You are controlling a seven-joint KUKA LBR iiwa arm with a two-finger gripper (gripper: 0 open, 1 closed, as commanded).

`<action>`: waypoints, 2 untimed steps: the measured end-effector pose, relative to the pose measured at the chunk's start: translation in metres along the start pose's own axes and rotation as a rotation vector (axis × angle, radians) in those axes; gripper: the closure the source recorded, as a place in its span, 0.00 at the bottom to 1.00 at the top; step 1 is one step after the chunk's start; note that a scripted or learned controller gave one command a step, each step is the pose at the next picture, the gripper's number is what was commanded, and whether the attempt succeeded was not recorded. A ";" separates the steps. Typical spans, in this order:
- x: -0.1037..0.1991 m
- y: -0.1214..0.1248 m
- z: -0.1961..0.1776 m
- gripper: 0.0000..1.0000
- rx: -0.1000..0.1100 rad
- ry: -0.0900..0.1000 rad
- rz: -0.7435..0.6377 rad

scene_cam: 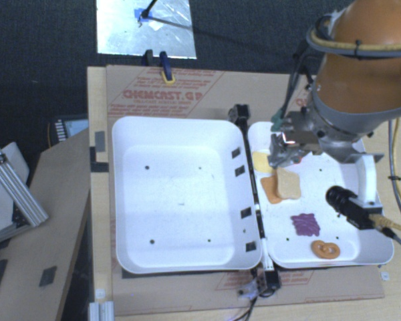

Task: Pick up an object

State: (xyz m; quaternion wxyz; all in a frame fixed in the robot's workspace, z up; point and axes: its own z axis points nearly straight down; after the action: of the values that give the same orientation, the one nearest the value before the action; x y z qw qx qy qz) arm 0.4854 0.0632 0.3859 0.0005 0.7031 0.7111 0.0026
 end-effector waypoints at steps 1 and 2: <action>0.067 0.003 -0.084 1.00 -0.007 0.002 0.000; 0.108 0.085 -0.020 1.00 0.006 -0.004 0.004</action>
State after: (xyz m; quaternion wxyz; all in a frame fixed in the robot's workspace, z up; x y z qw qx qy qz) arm 0.5688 0.1720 0.4065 -0.0003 0.7044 0.7098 -0.0008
